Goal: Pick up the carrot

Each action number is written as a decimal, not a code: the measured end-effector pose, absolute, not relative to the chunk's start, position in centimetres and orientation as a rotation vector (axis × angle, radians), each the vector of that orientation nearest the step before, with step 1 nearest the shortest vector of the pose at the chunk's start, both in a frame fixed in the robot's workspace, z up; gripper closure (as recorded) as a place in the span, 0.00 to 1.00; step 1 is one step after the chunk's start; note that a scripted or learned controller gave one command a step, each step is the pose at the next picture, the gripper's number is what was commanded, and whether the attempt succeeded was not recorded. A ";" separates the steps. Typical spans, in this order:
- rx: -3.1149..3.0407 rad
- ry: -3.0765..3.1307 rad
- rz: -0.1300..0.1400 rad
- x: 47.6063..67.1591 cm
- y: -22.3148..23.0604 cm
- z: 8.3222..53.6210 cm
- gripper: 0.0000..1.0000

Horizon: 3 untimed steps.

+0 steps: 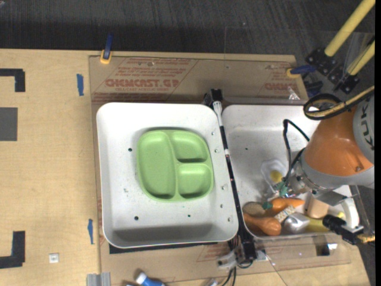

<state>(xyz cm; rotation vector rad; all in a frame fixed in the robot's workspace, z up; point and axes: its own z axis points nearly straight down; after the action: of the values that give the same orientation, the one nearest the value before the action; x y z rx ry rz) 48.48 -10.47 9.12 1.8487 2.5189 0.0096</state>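
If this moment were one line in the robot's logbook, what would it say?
arm: over right white bin | small orange carrot: lying among toy food, near bin's front | green divided plate: left bin

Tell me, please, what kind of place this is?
Probably a robot test bench in a laboratory. Two white bins sit on a cardboard-covered bench marked with tape, one holding a green divided plate, and a robot arm reaches over toy food.
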 end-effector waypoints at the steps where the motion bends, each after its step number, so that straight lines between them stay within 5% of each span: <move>1: 1.847 2.512 0.014 48.7 -10.5 10.2 1.00; 2: 2.222 2.218 0.004 48.1 -5.5 18.5 1.00; 3: 2.223 2.218 0.000 48.0 -5.6 18.4 0.00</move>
<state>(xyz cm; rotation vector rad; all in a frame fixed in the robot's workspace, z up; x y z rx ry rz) 48.01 -5.60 18.41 2.2232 2.2180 0.0004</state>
